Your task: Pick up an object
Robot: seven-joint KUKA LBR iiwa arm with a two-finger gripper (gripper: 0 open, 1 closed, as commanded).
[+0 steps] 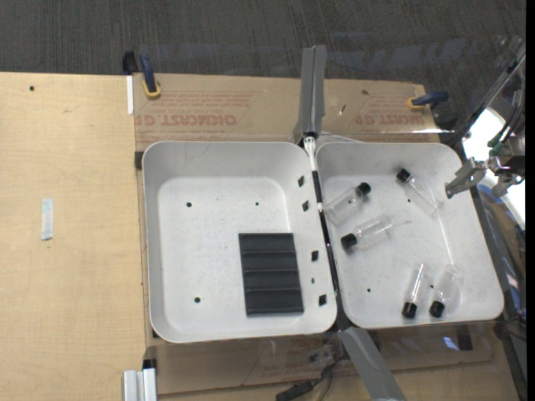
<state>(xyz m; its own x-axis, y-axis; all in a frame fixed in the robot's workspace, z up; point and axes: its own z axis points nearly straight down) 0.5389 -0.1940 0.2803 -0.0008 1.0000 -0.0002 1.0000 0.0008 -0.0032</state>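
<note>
- Reaching in from the right, the pincer is partly lost in glare at the frame edge; whether it is spread or pressed together, I cannot tell.
- Right shallow white plastic bin: five clear plastic vials with black caps, scattered apart, two side by side at its near edge.
- Left shallow white plastic bin: a flat black ribbed rectangular block near its near right corner.
- Both bins sit on the wooden tabletop.

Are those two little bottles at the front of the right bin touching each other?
Apart. The camera view shows a strip of white floor between the two vials along their length, down to the black caps.
</note>
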